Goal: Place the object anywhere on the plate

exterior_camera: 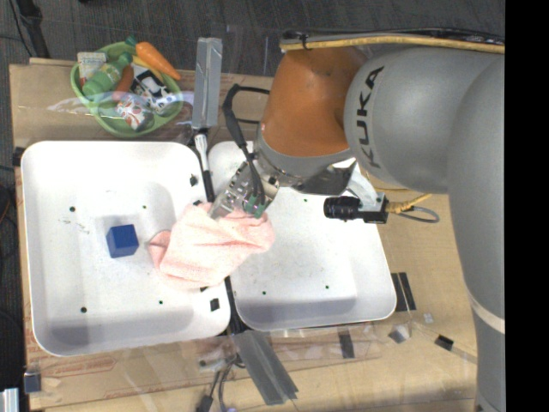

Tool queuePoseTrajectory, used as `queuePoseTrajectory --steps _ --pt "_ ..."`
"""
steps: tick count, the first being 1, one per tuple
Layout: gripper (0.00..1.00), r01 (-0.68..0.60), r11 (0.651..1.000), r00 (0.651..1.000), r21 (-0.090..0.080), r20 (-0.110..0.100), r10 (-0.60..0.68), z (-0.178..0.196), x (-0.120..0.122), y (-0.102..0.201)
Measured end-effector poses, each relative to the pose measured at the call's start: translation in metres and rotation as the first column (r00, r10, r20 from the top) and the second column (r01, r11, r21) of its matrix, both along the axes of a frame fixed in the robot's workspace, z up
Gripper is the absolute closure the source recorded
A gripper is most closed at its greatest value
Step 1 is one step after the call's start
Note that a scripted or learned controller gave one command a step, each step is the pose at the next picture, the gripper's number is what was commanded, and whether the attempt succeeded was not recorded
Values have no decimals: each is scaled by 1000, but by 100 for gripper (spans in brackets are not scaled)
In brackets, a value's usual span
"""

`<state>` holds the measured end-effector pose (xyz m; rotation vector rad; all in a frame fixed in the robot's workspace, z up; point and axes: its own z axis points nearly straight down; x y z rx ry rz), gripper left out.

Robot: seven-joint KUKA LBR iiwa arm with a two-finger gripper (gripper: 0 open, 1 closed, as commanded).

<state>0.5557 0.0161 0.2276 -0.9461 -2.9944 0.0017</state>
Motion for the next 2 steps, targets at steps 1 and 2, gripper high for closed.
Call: queuePoseTrajectory --steps 1,2 --pt "100 -393 919 919 0 3 393 10 -6 55" --pt "100 -576 817 817 0 1 576 6 -12 105"
